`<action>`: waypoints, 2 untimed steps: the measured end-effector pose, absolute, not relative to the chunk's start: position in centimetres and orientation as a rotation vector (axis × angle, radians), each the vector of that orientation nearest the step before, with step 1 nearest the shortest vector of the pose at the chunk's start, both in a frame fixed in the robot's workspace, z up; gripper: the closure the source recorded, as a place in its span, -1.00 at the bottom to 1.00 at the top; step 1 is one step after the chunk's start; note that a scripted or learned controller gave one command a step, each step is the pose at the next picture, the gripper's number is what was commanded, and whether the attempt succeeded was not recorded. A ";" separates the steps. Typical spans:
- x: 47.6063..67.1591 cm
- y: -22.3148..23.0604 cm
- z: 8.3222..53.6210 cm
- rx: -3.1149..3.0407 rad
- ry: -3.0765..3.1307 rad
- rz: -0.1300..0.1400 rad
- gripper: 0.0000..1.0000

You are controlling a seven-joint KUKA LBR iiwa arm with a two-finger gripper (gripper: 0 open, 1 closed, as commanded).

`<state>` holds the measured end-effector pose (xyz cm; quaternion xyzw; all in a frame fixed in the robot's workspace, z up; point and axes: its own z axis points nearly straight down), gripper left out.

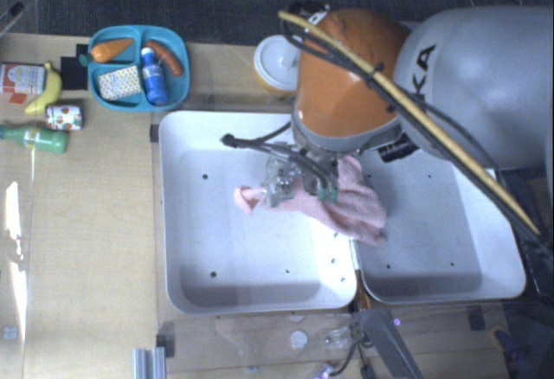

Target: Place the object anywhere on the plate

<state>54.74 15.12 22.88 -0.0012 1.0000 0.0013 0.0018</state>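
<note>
Orange-banded arm (346, 79) from right, hand (290, 183) over pink cloth (346, 200).

Cloth (351, 202) across both bins (199, 273)

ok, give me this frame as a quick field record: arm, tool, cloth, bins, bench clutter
arm: grey with an orange band, reaching in from the right over the seam between the bins
tool: low over the left bin, at the pink cloth
pink cloth: crumpled, draped across the seam between the left bin and the right bin
plate: cannot tell which item it is
bench clutter: blue divided tray with toy food, banana, green bottle, all left of the bins
</note>
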 end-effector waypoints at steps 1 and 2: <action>51.1 18.6 22.5 -0.005 3.139 0.004 1.00; 51.1 18.6 22.5 -0.005 3.139 0.004 -1.00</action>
